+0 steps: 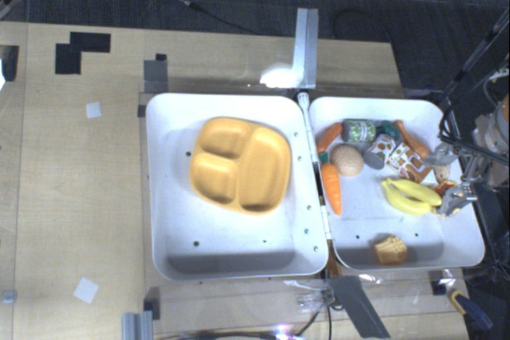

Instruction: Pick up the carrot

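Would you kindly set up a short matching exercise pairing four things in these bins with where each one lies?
Things:
1. carrot
2. banana
3. yellow divided plate
4. green can

Places:
A. middle of the left bin
B. far side of the right bin
C. left edge of the right bin, beside the divider
D. right part of the right bin, near the gripper

Pairs: 1-C, 2-D, 3-A, 4-B

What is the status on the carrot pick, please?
Gripper at right bin's right edge, nothing held. Carrot lying along left wall. Banana between them.
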Robot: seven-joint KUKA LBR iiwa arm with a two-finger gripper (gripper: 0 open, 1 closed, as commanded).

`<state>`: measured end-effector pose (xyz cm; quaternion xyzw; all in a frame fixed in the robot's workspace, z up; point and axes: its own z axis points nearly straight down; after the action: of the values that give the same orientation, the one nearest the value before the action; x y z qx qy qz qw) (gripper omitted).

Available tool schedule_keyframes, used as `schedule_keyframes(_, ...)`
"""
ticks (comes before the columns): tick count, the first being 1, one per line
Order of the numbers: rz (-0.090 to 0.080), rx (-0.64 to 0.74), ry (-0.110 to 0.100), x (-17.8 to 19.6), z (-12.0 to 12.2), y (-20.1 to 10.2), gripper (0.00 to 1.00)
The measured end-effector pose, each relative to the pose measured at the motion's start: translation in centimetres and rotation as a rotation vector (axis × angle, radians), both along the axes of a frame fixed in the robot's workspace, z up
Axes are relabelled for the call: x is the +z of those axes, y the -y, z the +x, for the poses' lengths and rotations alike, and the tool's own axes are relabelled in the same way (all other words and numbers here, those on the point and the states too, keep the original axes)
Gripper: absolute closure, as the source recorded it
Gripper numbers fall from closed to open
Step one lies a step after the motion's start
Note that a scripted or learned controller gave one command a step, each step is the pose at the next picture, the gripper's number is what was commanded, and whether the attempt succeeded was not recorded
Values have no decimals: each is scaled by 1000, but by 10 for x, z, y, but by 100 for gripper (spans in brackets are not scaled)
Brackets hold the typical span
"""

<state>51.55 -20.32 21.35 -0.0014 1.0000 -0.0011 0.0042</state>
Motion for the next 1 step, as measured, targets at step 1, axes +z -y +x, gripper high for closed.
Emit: schedule_keyframes(1,2,-185,3,-97,-16,-21,0)
